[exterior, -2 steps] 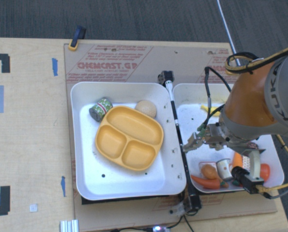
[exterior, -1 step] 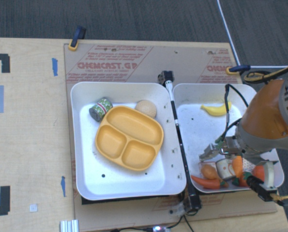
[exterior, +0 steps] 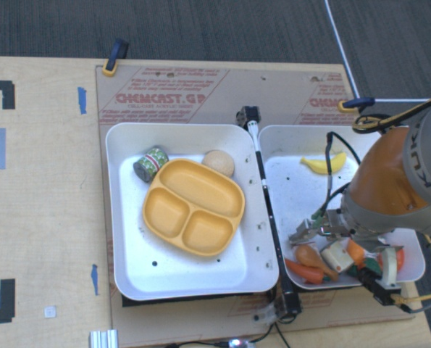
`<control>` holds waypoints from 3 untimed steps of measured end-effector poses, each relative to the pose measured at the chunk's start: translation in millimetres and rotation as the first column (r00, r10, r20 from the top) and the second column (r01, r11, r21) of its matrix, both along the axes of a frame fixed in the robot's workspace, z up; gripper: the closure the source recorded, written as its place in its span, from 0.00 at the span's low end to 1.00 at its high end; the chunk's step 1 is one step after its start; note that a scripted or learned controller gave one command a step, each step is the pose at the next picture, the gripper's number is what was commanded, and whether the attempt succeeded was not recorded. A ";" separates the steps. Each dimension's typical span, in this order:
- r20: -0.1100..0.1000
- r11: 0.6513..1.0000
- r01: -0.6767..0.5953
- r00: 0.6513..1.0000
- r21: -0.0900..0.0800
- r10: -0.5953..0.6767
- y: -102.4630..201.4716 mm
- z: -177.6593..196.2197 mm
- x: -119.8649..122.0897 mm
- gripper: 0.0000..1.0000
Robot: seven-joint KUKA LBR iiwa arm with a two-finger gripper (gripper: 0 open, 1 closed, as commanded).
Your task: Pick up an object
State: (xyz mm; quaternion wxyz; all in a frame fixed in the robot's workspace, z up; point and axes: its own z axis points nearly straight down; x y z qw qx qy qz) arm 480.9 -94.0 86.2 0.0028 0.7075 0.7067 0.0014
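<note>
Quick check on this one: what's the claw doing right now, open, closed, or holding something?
Claw: cannot be told; it is low in the right bin over the toy food pile, and nothing is visibly held.

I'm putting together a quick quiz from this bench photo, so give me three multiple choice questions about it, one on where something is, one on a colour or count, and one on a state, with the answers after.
1. Where does the yellow divided tray lie?
A. In the left bin
B. In the right bin
C. On the bare bench

2. How many compartments does that tray have?
A. Two
B. Three
C. Five

3. How does the tray sit?
A. Flipped upside down
B. Standing on edge
C. Flat, open side up

Answers: 1 A, it rests inside the left bin, beside a small green can and a pale round object. 2 B, one long section and two smaller ones show. 3 C, its compartments face the camera.
</note>
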 end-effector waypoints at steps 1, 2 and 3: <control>0.003 1.000 0.001 1.000 -0.001 -0.001 -0.1 10.7 0.9 1.00; -0.004 1.000 -0.003 1.000 0.003 0.003 85.4 98.7 -0.7 1.00; -0.005 1.000 -0.003 1.000 0.002 0.003 84.9 98.6 -0.8 0.00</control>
